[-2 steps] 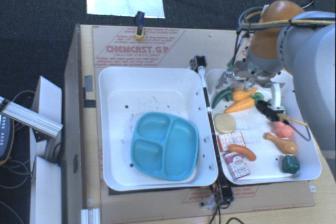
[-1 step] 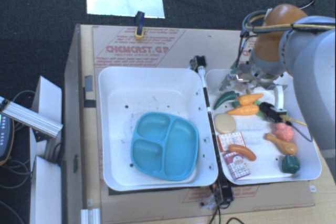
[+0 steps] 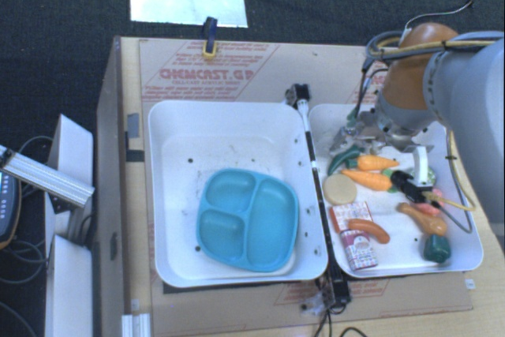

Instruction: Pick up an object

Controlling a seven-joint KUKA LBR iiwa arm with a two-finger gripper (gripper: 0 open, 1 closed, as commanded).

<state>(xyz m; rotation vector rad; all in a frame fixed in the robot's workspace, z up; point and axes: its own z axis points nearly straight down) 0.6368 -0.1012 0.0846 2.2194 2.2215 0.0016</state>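
Spotted a red-and-white box (image 3: pixel 355 250) nearest the lens, lying flat at the front of the right bin (image 3: pixel 398 249), with an orange-red sausage (image 3: pixel 369 230) resting on top, poking out past its right edge. Saw a dark green lump (image 3: pixel 436 249) over in the front right corner of that same bin, and just behind that a brownish-orange drumstick-looking thing (image 3: pixel 422 219), lying on its side. Couldn't put a name to either, lol.

Found a round tan disc (image 3: pixel 341 189) lying flat by the left wall, just behind the box. Counted two orange carrots on their sides: a near carrot (image 3: pixel 369 179) just right of the disc, and a far carrot (image 3: pixel 377 162) right behind it. Noticed a curved green toy (image 3: pixel 343 162) left of the far carrot, tucked between it and the wall.

Found the gripper (image 3: pixel 353 136) low over the far left part of the right bin, just behind the curved green toy and the far carrot, hanging off a grey arm (image 3: pixel 465 83) with an orange band, reaching in from the right. Couldn't tell whether apart or together, too cluttered and shadowy down there. Saw all the toys lying loose on the bin floor, the green one and the far carrot closest to the gripper.

Also clocked a blue divided plate (image 3: pixel 248 221) lying flat toward the front of the left bin (image 3: pixel 181 162).
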